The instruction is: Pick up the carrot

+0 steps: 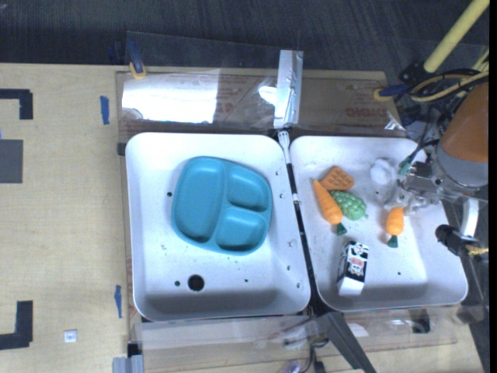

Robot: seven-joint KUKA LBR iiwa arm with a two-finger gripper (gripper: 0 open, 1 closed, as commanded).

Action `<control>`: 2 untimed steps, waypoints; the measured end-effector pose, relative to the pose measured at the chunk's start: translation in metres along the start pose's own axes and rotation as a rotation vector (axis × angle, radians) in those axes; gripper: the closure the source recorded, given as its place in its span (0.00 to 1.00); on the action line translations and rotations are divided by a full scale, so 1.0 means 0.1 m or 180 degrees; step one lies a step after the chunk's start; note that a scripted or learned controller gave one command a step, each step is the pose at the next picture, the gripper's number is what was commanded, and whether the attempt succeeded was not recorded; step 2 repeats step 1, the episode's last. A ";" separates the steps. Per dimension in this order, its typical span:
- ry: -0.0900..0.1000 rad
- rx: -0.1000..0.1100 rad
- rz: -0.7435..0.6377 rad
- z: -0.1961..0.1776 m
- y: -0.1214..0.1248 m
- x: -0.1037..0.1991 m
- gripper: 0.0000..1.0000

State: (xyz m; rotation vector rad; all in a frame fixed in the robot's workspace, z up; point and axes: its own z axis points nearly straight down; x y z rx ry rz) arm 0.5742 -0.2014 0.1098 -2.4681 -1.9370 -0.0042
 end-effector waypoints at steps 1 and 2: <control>-0.0005 -0.0025 -0.0009 -1.22 -0.30 0.98 1.00; -0.0005 -0.0025 -0.0009 -1.22 -0.30 0.98 1.00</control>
